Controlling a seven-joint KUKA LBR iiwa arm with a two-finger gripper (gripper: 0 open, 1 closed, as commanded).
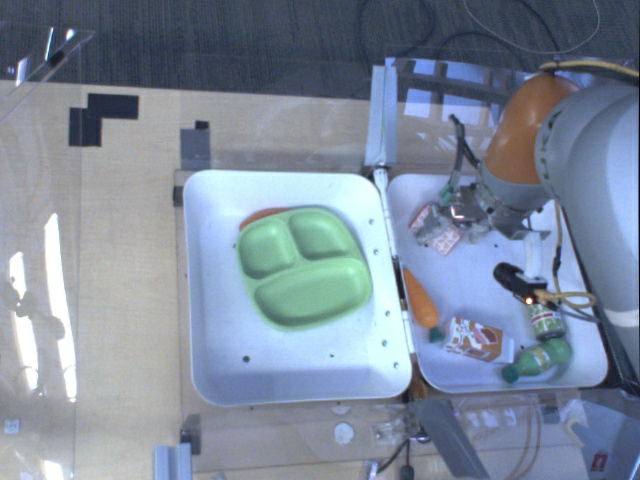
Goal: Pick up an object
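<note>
The hand (455,211) is low in the bin on the right side of the view (480,293), near its top left corner. It hangs off the end of the grey arm (585,138), which has an orange band. Nobody could tell from here if the hand is open or closed, and nothing can be seen held in it.

A small crumpled packet (436,228) lies just beside the hand, on its left. The packet is white, pink and grey. It has some print on it, but the print is too small to read.

The other things to pick up lie lower in the same bin. An orange carrot (420,298) lies by the left wall. Near it is a little box (474,339), orange and white, lying flat. The words on it are too small to read. A green bottle (536,361) lies on its side in the bottom right corner. Just above it is a small bottle (545,320) with a green label that cannot be read.

The bin on the left (215,348) holds a green plate (303,266) with three parts. All three parts have nothing in them. A bit of something red-orange (262,213) peeks out from under the top left edge of the plate.

Both bins sit side by side on a pale wood tabletop (120,268).
</note>
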